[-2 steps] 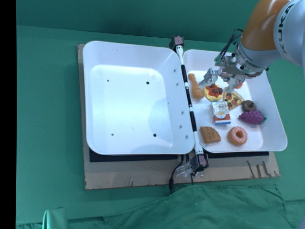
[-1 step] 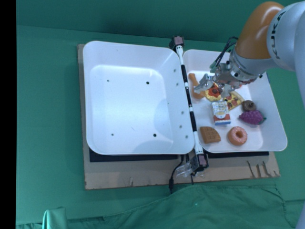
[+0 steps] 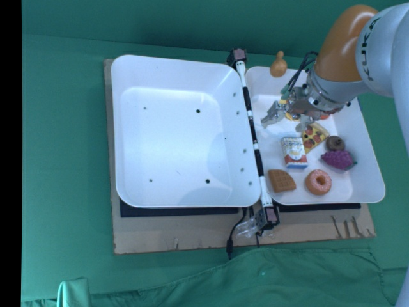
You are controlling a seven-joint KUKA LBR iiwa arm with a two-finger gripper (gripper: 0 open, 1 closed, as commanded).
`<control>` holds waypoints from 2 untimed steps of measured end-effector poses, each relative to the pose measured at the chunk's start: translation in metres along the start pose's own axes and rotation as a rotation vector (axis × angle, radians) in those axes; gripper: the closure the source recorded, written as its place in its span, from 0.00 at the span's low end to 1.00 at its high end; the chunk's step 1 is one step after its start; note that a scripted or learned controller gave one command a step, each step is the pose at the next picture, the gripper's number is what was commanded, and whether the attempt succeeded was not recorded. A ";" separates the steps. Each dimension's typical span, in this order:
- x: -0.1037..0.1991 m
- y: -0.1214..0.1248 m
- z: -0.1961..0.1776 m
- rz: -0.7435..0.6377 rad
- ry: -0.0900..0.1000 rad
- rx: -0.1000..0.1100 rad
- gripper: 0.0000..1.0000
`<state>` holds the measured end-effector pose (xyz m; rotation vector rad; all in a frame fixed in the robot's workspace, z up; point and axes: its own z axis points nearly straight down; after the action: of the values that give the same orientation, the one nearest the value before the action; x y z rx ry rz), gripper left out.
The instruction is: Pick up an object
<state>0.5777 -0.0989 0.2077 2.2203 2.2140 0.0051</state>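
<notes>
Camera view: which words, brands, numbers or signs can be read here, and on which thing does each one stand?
"KUKA": dark letters running down the grey arm, beside its orange band.
Small carton in the right bin: it bears print, too small and blurred to read.
Flat pizza-like card: pattern, no readable text.

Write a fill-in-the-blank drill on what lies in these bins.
The toys all lie in the ____ bin.
The frosted doughnut sits right of the ____.
The bunch of grapes is coloured ____.
The gripper hangs over the ____ bin.

Missing: right; waffle; purple; right
</notes>
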 end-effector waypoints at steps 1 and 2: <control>-0.001 0.001 -0.012 0.003 -0.001 -0.006 1.00; -0.004 0.000 -0.057 0.000 -0.001 -0.003 1.00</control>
<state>0.5777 -0.1027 0.2649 2.2188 2.2120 0.0079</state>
